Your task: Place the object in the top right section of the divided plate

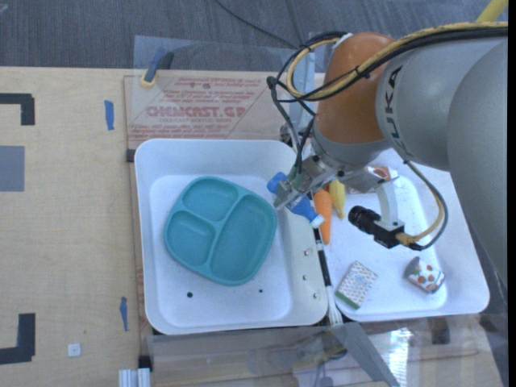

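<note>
2 white bins (153, 297); patterned packet (355, 285); small painted cup (424, 275); carrot (323, 212); printed board (197, 107); blue tape (109, 114)

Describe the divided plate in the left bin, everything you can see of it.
The divided plate is teal and looks like matte moulded plastic, a rounded shape with raised rims. Ridges split it into three sections: one large and two smaller. All three look bare. It lies flat on the floor of the left bin, turned at a slant to the bin's walls and sitting clear of them. Nothing touches it; a blue object by the gripper is just off its upper right edge.
</note>
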You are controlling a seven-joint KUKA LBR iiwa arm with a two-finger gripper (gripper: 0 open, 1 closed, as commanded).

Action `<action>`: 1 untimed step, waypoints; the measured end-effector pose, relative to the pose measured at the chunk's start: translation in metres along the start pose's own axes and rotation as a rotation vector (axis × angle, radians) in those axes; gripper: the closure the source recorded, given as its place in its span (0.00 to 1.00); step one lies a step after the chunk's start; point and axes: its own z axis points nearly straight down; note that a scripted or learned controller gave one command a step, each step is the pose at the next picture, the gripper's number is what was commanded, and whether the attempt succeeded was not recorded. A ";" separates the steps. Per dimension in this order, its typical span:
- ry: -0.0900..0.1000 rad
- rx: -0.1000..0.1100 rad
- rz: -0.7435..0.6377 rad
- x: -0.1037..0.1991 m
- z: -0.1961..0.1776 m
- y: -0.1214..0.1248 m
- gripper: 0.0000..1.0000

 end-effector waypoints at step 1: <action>0.000 0.001 -0.055 0.030 -0.002 0.076 1.00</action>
